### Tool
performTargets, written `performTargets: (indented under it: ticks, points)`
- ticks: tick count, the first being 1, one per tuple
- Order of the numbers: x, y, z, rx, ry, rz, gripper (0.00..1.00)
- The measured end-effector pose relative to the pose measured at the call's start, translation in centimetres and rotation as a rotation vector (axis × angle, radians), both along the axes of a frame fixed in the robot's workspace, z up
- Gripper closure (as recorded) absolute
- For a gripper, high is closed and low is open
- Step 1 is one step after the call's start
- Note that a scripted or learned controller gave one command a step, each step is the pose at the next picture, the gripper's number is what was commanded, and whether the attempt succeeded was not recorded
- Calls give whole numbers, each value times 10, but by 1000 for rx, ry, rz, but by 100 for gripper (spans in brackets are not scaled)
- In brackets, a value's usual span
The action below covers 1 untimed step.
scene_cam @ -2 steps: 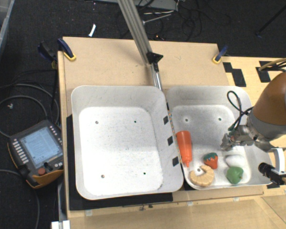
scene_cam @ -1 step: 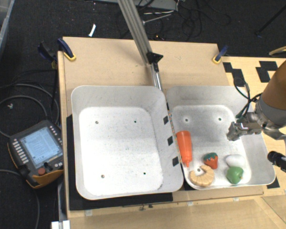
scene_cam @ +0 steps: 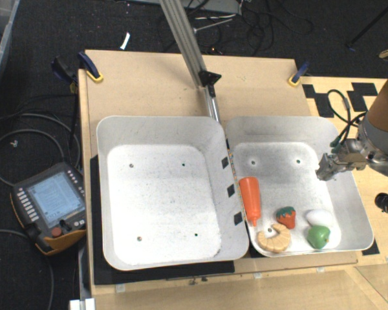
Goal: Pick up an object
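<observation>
In the right bin [scene_cam: 278, 154] an orange carrot-shaped toy [scene_cam: 249, 199] lies along the left wall. Near the front edge sit a tan ring-shaped biscuit toy [scene_cam: 274, 239], a small red strawberry toy [scene_cam: 286, 216], a green pear-like toy [scene_cam: 319, 237] and a white egg-like piece [scene_cam: 317, 218]. My gripper [scene_cam: 328, 170] hangs over the bin's right side, behind and above the white and green pieces, with nothing seen in it. Its tips are too small and dark to read.
The left bin [scene_cam: 158, 192] lies beside the right one. A slanted metal pole [scene_cam: 184, 34] runs down to the gap between the bins. Clamps [scene_cam: 90, 66] hold the wooden bench. A teach pendant [scene_cam: 48, 202] lies on the floor at left.
</observation>
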<state>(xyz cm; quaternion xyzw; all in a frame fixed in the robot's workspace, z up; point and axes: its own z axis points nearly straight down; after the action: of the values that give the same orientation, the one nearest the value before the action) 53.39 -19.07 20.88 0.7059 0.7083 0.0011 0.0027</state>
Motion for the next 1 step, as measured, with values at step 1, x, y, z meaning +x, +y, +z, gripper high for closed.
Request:
performTargets:
  ticks: [1]
  points:
    - [-8,1,50,-1,-1,0,100]
